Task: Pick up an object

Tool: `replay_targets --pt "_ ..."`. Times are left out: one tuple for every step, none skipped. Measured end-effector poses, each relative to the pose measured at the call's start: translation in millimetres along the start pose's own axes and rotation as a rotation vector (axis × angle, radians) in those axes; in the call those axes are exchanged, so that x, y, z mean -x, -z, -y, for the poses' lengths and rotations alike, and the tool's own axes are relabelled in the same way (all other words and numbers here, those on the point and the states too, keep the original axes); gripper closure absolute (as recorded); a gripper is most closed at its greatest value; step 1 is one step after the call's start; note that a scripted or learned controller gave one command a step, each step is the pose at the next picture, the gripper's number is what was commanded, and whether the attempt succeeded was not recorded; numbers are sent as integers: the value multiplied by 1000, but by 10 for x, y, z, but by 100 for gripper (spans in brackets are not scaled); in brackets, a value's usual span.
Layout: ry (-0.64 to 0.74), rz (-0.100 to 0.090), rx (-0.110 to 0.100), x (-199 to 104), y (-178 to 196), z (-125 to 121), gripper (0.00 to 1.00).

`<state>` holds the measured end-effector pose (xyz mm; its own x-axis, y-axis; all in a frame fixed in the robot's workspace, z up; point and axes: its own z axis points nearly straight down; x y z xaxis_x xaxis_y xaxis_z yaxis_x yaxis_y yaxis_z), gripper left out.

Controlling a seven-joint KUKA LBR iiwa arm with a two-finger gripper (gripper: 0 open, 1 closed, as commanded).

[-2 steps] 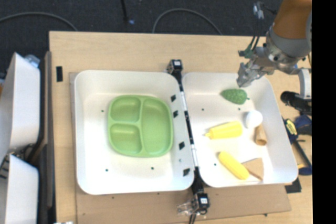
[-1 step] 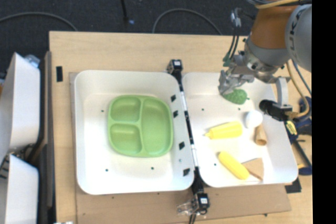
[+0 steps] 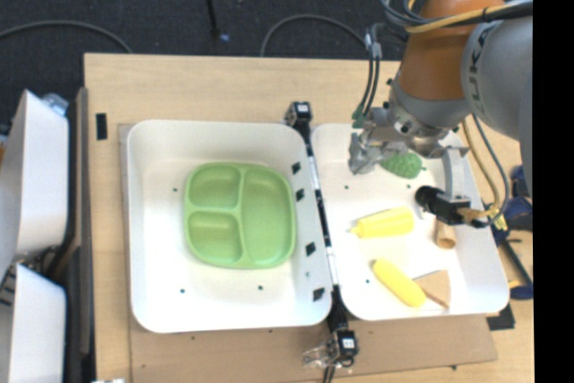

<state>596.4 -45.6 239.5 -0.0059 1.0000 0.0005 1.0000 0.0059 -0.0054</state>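
My gripper point(image 3: 366, 152) hangs low over the back of the right bin point(image 3: 484, 300), close to its left wall. A green bumpy object point(image 3: 402, 164) lies just to the right of the gripper, partly hidden by the wrist; I cannot tell whether it is touched. Nearer the front lie a yellow oblong piece point(image 3: 386, 223) and a second yellow piece point(image 3: 397, 282). A tan wedge point(image 3: 437, 286) rests beside that second yellow piece. A small tan cylinder point(image 3: 445, 235) lies at the right side of the bin.
The left bin point(image 3: 152, 282) holds a green divided plate point(image 3: 239, 213) near its middle. A divider with black clips point(image 3: 314, 211) separates the two bins. White boxes point(image 3: 36, 193) stand off the bench at the left.
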Motion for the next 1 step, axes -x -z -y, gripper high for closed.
replay_targets --pt "1 0 1 -578 -35 0 100"
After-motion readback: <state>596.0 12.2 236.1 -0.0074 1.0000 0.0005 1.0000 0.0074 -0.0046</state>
